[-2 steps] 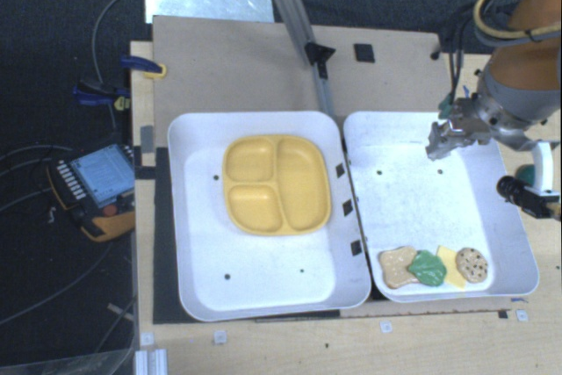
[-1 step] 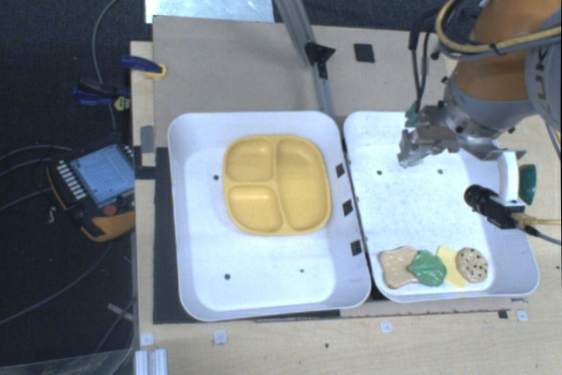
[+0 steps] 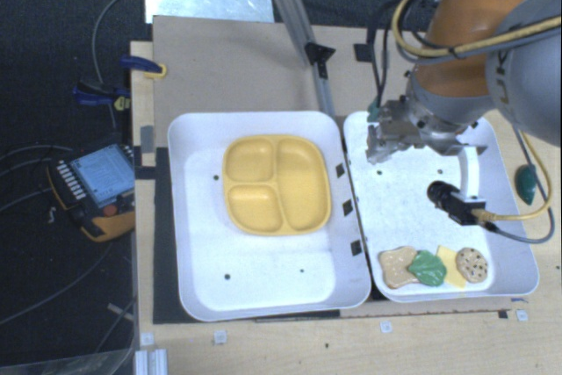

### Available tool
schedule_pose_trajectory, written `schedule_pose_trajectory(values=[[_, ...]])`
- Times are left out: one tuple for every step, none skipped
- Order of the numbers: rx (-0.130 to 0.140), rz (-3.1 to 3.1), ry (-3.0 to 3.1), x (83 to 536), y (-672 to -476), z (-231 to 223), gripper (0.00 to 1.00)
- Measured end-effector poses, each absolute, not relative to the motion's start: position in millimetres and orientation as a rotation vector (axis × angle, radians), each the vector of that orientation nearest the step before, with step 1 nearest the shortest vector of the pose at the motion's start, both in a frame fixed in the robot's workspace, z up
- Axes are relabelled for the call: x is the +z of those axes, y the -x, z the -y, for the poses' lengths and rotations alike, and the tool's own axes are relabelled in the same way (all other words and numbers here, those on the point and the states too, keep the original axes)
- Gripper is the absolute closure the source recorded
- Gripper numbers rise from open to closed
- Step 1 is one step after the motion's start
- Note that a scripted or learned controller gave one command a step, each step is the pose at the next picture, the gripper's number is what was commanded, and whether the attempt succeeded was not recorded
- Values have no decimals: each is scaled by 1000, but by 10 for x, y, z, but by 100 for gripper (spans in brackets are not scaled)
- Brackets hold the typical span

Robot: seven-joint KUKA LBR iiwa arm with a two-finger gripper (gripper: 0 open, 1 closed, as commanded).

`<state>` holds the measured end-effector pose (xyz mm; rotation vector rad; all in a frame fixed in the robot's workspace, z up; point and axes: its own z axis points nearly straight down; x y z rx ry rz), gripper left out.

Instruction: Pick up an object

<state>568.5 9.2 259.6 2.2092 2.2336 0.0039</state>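
Observation:
Several toy food pieces lie in a row along the front edge of the right bin (image 3: 505, 189): a tan toast slice (image 3: 397, 267), a green leaf (image 3: 428, 268), a yellow cheese square (image 3: 450, 263) and a speckled cookie (image 3: 471, 264). My gripper (image 3: 378, 150) hangs over the back left part of that bin, close to its left wall and well behind the food pieces. Nothing shows in its grasp. The grey wrist and orange band (image 3: 465, 9) cover the back of the bin.
A yellow divided plate (image 3: 277, 185) sits in the left bin (image 3: 202, 268). A black fitting with a yellow cable (image 3: 452, 199) juts from the arm over the right bin's middle. A metal pole (image 3: 294, 0) slants across the back. Cables and a handheld unit (image 3: 95, 180) lie left of the bench.

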Motion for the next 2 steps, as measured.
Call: schedule_pose_trajectory(values=[[3,-2233,-2211,2538,-5642,-528,100],[5,-2233,-2210,2527,-5707,-1025,100]])
